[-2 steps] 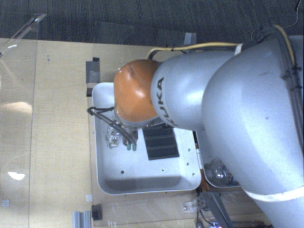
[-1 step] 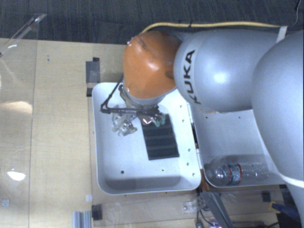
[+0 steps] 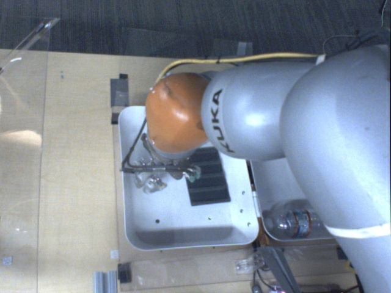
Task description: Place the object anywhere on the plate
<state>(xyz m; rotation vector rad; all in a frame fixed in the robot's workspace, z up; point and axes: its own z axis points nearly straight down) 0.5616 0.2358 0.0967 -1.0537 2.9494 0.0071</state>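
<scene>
The arm (image 3: 293,121) reaches in from the view's right and hangs over the left bin (image 3: 129,224). Its orange band (image 3: 174,112) covers most of the wrist below it. Under the band, the fingers (image 3: 153,179) show as pale, partly see-through pieces low over the white bin floor, near the bin's left wall. The band hides too much of them, so I cannot tell whether they are spread or pressed together, or whether anything sits between them.

Just beside the fingers, toward the view's right, a black ribbed slab (image 3: 208,177) lies flat on the floor of the same bin. Its upper end runs under the arm. Whether it touches the fingers cannot be told.

The bottle (image 3: 292,222), clear plastic with a dark label, lies on its side in the right bin (image 3: 272,185). It is well apart from the fingers, to the right of them and lower in the view, across the wall between the bins. The arm covers its right end.

A yellow cable (image 3: 244,58) runs along the far side of the arm, above the fingers in the view. Left of the fingers, beyond the bin wall, lies the bare wood bench (image 3: 79,182).
</scene>
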